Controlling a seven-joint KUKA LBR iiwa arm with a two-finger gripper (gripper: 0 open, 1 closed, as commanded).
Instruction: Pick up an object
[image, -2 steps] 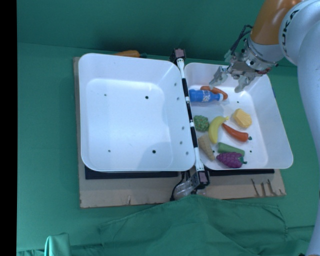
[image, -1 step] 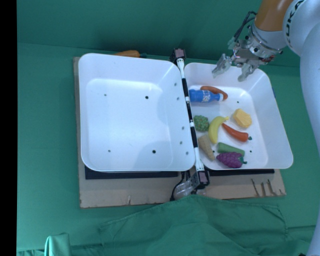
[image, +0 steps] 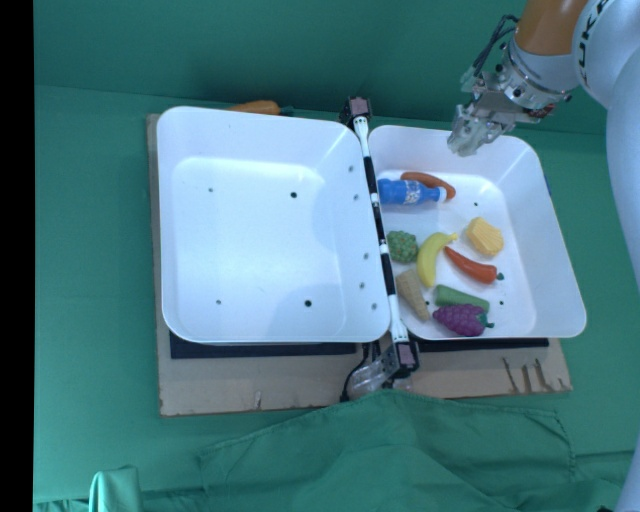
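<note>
Above the right bin (image: 560, 262), fingers (image: 468, 141) of unclear state; blue bottle's (image: 410, 192) label unreadable.

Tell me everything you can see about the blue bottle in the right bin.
The blue bottle is a small toy that looks like plastic, with a blue body, a pale label band and a white cap. It lies on its side near the back of the right bin, close to the divider, its cap pointing right. A red-orange sausage-like toy lies right behind it, seemingly touching. The gripper is above and apart from it.
</note>
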